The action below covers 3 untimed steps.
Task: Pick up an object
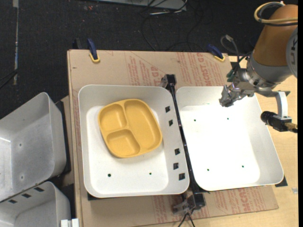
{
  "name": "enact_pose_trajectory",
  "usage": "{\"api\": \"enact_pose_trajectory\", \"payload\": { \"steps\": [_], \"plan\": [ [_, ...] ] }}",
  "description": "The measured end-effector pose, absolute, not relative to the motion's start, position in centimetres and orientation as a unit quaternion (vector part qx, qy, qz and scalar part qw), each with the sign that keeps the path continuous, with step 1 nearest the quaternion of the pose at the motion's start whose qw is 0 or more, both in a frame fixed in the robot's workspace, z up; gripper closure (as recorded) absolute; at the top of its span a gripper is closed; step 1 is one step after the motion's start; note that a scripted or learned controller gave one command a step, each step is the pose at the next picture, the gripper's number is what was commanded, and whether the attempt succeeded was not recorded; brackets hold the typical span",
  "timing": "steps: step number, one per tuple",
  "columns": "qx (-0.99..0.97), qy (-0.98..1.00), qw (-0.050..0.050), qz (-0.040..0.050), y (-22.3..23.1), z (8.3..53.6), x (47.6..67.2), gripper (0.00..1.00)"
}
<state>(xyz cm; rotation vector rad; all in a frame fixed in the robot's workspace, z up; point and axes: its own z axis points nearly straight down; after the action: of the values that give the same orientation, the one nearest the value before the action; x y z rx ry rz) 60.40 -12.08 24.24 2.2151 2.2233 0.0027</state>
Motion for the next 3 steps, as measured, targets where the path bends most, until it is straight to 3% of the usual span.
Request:
{"api": "enact_pose_trajectory", "payload": {
  "steps": [3],
  "plan": [
    [0.705, 0.71, -0.001, -0.0005, 3.8, 22.3, 59.2, 1.0]
  ]
}}
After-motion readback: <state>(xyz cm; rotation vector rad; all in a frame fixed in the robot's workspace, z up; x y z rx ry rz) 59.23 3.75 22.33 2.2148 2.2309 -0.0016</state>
